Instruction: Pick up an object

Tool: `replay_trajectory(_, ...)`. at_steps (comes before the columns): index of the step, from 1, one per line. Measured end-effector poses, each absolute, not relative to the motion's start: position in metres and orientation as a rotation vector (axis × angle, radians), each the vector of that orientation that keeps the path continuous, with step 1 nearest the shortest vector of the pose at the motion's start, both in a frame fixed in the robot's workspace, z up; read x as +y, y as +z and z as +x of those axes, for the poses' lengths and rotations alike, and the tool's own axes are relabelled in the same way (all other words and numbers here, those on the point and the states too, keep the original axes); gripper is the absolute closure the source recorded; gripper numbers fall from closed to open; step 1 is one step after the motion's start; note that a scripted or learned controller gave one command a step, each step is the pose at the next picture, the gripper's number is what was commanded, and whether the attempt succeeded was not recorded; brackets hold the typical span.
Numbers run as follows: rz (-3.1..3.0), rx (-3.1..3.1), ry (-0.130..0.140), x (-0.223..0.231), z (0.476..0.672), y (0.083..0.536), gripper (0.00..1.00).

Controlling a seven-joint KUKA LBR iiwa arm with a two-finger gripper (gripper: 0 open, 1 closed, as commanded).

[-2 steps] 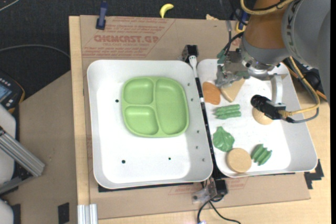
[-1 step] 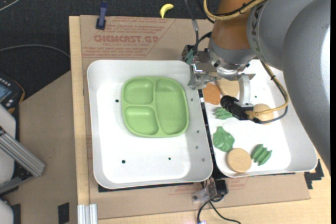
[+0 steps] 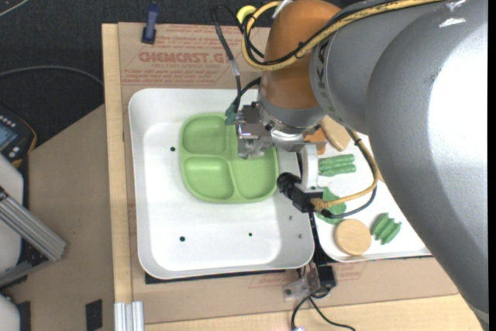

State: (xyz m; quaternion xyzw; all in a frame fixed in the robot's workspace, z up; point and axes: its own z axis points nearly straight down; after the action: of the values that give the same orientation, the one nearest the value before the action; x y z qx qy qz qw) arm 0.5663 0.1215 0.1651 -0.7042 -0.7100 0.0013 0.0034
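Two white bins. Left bin (image 3: pixel 155 190): one green divided plate (image 3: pixel 213 167). Right bin (image 3: pixel 387 248): two green bean bunches (image 3: pixel 335 164), one tan disc (image 3: pixel 353 236), one tan wedge (image 3: pixel 336 136). Gripper (image 3: pixel 249 137) directly over plate's right edge; finger state: cannot tell.

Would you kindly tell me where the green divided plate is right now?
The green divided plate lies in the left white bin, toward its upper right, directly beneath the gripper.
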Motion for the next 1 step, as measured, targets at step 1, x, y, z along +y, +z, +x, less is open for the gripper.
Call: replay_trajectory(1, -2.227, -2.225, -0.012, 0.0959, 0.5877, 0.2562, 1.0)
